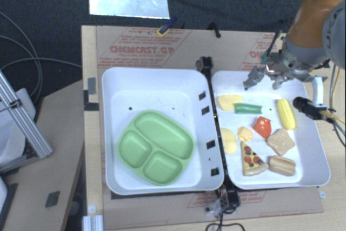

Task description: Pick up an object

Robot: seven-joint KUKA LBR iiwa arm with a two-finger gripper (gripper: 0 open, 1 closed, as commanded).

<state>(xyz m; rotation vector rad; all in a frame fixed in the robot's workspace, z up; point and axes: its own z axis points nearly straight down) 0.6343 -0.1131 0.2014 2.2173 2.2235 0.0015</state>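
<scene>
Nearest the camera, 2 shallow white bins sit side by side: the left bin (116, 84) holds a green divided plate (155, 146), the right bin (319, 162) holds toy foods. Among them lie a pizza slice (251, 160), bread slice (280, 141), hot dog (282, 165), corn cob (286, 113), green vegetable (247, 109) and red strawberry (263, 126). Above the right bin's far edge hangs the gripper (266, 80), its 2 fingers spread apart, holding nothing, touching no food
</scene>
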